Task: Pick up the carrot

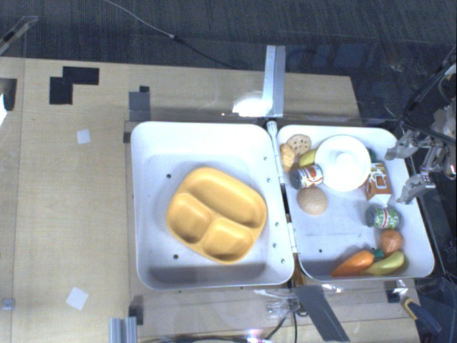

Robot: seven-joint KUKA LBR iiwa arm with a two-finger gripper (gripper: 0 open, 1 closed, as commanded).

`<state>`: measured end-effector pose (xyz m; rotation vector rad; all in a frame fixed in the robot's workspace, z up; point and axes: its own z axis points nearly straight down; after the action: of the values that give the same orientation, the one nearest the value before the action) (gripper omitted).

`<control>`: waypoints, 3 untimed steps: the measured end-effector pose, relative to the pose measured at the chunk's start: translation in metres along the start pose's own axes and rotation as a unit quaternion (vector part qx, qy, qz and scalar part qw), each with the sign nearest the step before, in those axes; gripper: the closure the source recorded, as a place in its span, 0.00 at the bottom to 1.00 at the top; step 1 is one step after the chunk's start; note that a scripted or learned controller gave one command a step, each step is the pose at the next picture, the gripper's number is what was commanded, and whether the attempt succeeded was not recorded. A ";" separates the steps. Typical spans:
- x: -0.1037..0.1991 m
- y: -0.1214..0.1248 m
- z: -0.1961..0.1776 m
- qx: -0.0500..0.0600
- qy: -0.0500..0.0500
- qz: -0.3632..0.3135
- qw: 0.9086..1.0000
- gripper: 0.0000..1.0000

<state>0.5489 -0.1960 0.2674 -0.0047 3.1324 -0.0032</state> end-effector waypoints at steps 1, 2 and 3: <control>0.049 0.021 0.163 0.001 -0.005 0.035 0.999 0.00; 0.054 0.074 0.174 0.001 -0.010 0.036 0.999 0.00; 0.058 0.148 0.078 -0.002 -0.004 0.054 0.999 0.00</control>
<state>0.4911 -0.0479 0.1888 0.1636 3.1203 0.0035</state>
